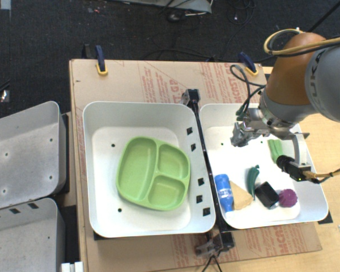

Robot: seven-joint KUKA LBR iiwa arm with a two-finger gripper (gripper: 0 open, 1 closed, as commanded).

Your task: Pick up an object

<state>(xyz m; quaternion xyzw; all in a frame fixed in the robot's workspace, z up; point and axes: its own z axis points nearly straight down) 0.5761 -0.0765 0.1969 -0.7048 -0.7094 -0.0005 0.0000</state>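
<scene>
Grey gripper (242,136) is hanging over the upper-left part of the right bin (222,113), fingers pointing down-left; can't tell whether they are spread or closed, and nothing is showing between them. Pickable objects are all lying toward the camera's lower right of it: dark green pepper-like piece (252,177) nearest, long axis running near-vertical in view, then blue bottle (224,191), black block (267,194), purple ball (287,197). Light green tray (153,174) is sitting apart in the left bin (96,118).
</scene>
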